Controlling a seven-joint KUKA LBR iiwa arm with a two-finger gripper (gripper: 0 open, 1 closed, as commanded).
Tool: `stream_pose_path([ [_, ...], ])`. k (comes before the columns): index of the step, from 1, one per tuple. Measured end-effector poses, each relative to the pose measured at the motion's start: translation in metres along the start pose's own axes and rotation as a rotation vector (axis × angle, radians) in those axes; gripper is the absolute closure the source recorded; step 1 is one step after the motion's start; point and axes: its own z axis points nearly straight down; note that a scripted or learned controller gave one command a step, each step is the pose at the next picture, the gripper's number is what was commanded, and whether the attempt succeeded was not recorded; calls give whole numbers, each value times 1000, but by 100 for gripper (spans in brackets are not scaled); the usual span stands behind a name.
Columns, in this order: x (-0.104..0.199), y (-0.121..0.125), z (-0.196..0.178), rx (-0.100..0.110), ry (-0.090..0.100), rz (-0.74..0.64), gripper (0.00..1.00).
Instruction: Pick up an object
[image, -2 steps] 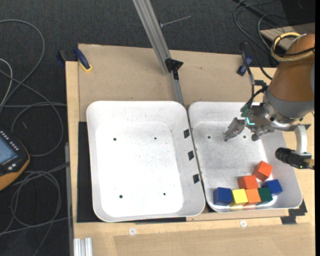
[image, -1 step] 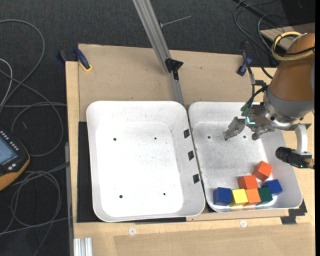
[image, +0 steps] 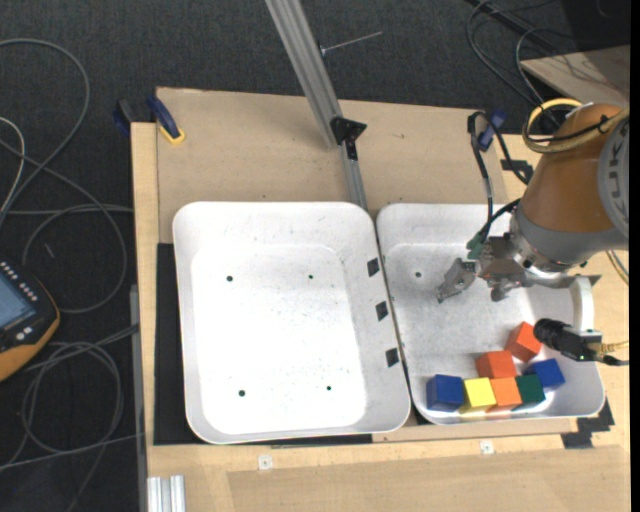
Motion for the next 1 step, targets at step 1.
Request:
stream_pose_path([
  [1,-2,-8,60,3,0,0,0],
])
